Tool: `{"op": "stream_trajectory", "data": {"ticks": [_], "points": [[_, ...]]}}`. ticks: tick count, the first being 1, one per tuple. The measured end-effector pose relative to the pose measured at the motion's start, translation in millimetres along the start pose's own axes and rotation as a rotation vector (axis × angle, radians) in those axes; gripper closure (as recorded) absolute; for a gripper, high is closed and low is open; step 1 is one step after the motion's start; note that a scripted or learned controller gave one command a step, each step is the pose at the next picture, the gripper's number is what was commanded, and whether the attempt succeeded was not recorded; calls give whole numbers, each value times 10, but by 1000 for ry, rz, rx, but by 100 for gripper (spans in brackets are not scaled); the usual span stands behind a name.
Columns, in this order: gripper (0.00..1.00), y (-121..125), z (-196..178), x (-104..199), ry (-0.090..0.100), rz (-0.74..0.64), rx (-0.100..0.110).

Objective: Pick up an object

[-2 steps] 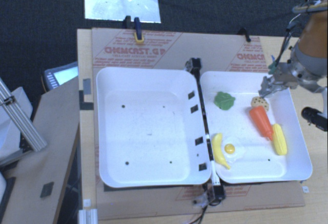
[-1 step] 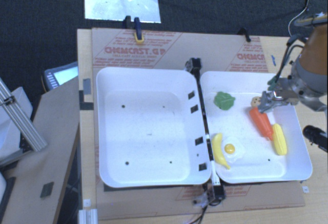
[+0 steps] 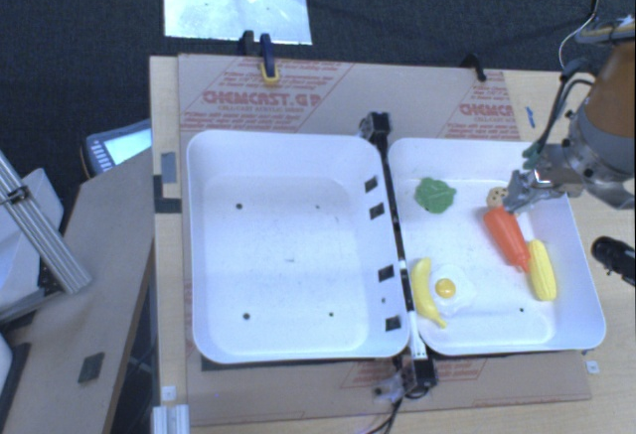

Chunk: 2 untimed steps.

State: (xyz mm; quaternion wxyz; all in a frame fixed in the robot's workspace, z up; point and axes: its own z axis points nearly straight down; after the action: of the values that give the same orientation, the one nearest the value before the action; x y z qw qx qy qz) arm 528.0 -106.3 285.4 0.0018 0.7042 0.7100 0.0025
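Here, nearest the camera in the right bin [image 3: 586, 328], a banana [image 3: 424, 291] touches a fried egg [image 3: 448, 291], with corn [image 3: 542, 269] just beside the carrot [image 3: 508, 236] — the likely target. The gripper [image 3: 521, 192] sits at the carrot's far tip; I cannot tell how wide it stands or whether it grips anything, so centre it squarely over the carrot's body before closing, clear of the corn. Farther back lie a green leaf [image 3: 435, 194] and a cookie [image 3: 494, 195] — neither obstructs; the left bin [image 3: 199, 223] stands beside.
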Motion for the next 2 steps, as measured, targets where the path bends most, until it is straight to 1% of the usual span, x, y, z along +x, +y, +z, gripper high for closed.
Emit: {"op": "stream_trajectory", "data": {"ticks": [2], "points": [[100,22,-212,12,0,-10,-6]]}}
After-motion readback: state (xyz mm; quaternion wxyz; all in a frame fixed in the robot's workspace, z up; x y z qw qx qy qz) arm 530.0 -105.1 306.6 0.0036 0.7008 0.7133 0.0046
